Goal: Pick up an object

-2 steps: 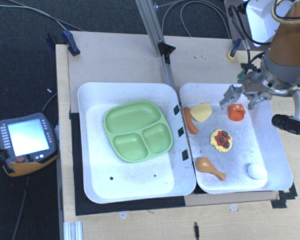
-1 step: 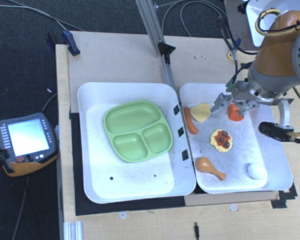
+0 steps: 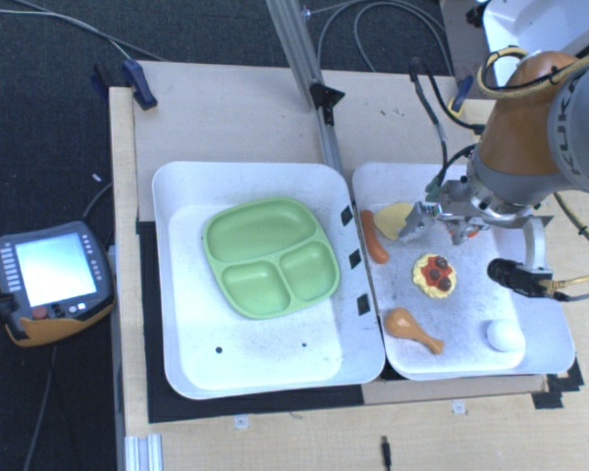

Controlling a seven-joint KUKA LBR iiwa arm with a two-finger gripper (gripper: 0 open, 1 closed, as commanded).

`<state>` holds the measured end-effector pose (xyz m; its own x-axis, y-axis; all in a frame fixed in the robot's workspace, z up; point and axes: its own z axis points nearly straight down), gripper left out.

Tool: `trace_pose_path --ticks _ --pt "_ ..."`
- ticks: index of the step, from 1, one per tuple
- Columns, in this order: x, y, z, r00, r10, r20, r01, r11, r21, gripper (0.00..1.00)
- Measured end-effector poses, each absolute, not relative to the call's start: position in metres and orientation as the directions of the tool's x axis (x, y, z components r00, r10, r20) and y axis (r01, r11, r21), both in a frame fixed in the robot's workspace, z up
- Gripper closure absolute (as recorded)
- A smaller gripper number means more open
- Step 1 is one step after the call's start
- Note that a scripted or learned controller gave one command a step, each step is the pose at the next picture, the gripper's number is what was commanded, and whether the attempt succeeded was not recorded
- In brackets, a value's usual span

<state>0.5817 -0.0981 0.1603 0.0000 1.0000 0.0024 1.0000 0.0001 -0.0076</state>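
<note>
Bench [image 3: 226, 116] bears two shallow white bins side by side. Left bin [image 3: 177, 361] carries a green divided plate [image 3: 270, 256], three compartments, lying flat near the bin's middle. Right bin [image 3: 560, 351] carries the small items: a sausage [image 3: 374, 237] along its left wall, a yellow wedge [image 3: 395, 218] just beside the sausage's upper end, a small round pizza [image 3: 435, 275] with dark red toppings near the middle, a drumstick [image 3: 413, 329] toward the near left corner, and a white egg [image 3: 504, 336] toward the near right. Arm [image 3: 530, 126] reaches in from the right, orange band above the wrist, set over the far part of the right bin. Gripper [image 3: 444, 220] hangs above the bin between the yellow wedge and the pizza, its metal parts close to the wedge's right edge; nothing shows between them, and how far they are spread cannot be told from this angle. Pizza sits just below the gripper, apart from it. A black piece [image 3: 518, 277] on the arm's mount juts over the bin right of the pizza. A handheld controller [image 3: 49, 281] with a lit screen lies on the dark floor left of the bench.
</note>
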Motion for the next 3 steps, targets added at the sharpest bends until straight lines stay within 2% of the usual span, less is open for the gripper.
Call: trace_pose_path --ticks 1,2,3 --pt "0.58 -0.108 0.106 0.001 1.0 0.002 1.0 -0.001 -0.008 0.0" --pt "0.582 -0.107 0.121 0.001 1.0 0.002 1.0 -0.001 0.0 1.0" --pt "0.587 -0.097 0.174 -0.002 1.0 -0.001 1.0 0.002 0.007 1.0"
